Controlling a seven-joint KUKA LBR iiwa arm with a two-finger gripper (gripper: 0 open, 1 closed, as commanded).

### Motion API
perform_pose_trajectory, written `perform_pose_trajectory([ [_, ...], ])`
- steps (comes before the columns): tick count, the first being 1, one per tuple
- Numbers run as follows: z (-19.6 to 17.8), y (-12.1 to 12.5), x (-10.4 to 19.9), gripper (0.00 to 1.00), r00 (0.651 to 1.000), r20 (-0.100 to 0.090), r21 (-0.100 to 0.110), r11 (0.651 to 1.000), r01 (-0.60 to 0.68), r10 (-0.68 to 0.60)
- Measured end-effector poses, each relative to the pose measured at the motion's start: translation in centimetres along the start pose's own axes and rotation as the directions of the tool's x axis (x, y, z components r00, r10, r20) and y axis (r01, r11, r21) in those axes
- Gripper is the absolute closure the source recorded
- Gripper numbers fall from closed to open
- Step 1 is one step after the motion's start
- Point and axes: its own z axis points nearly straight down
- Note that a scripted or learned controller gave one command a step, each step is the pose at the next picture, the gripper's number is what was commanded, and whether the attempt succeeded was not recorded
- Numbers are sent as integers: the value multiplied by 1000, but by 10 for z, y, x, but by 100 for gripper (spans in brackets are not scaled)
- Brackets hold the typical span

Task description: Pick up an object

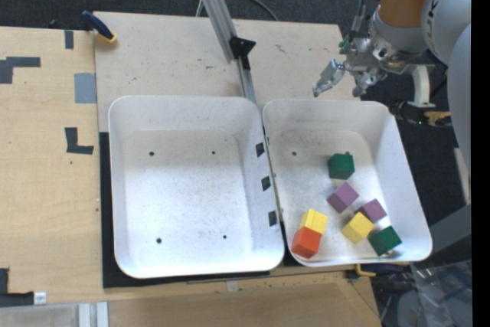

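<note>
The grey arm's two-finger gripper hangs with its fingers apart and nothing between them at twelve o'clock above the right white plastic bin, where the small dark green cube sits near the middle.

Left bin floor bare, open from above. In right bin, far half bare; blocks crowded near half: green cube, purple blocks, yellow cube, yellow-on-orange stack against front wall. Slanted metal post crossed behind the divider.
</note>
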Motion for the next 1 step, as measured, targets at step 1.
perform_pose_trajectory([
  [1,144,-57,19,0,1000,-3,9,1000,-1,1],
])
